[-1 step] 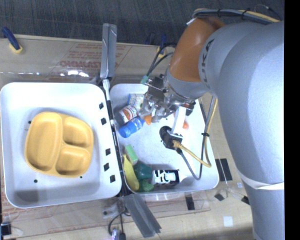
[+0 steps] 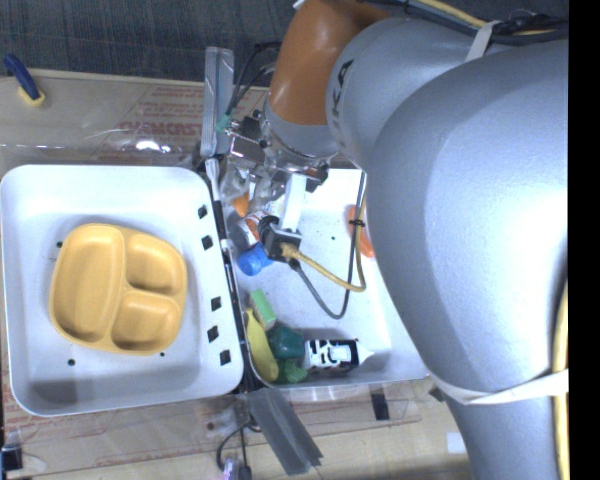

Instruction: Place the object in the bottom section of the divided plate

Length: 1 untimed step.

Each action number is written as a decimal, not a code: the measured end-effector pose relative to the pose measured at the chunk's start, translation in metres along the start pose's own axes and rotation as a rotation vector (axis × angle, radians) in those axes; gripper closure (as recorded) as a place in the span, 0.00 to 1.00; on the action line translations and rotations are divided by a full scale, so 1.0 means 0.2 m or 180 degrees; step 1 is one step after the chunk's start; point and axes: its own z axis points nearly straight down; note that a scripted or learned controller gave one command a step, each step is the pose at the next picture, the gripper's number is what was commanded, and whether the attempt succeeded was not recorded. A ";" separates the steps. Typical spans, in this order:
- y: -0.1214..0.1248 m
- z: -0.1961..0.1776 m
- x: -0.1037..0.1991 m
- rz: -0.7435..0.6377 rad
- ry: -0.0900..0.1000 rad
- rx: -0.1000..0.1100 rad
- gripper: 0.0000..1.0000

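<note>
Over the right bin (image 2: pixel 380 353), the gripper (image 2: pixel 248 230) hangs low among the toys.
Whether it grips the blue piece (image 2: pixel 250 260) I cannot tell; the yellow plate (image 2: pixel 117 286) at nine o'clock sits bare, so placing remains.

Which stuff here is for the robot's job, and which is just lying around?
For the job:
- yellow plate, in the left bin
- pincer, low over the right bin
- toys there to pick from: blue piece, green piece, yellow banana

Just lying about:
- blue clip on the bench
- black-and-white bottle
</note>
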 end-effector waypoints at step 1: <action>-0.07 -0.05 0.33 0.0314 -0.0001 -0.0003 1.00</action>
